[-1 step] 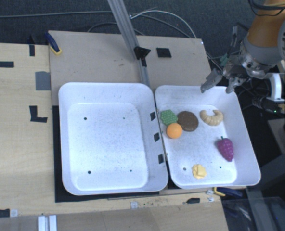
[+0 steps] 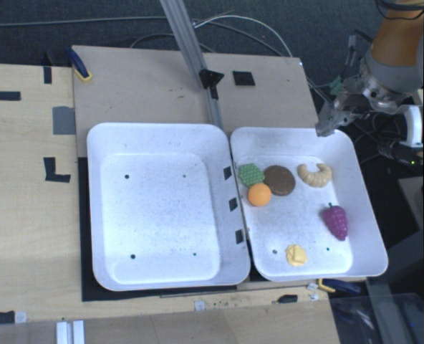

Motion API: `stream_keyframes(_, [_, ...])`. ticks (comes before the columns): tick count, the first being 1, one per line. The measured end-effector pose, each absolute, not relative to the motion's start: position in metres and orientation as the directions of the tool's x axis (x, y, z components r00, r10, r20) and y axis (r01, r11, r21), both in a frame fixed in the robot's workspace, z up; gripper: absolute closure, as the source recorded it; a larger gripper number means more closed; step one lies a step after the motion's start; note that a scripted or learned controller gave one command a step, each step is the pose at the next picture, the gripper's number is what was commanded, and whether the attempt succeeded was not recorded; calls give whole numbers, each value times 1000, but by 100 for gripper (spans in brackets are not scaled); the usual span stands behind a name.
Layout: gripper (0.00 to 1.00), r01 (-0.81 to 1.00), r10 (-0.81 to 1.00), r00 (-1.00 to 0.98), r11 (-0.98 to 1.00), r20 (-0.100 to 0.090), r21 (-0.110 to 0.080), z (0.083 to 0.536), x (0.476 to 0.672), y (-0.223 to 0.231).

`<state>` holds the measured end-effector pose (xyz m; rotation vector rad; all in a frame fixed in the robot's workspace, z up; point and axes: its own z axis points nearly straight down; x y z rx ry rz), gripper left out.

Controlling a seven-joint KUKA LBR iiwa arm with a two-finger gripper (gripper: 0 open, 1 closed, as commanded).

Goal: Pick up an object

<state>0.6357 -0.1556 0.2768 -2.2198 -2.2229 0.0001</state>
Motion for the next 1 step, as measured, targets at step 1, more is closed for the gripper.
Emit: stream_keyframes(1, [100,1000,1000,3,-3,-1,3,309,567,-183])
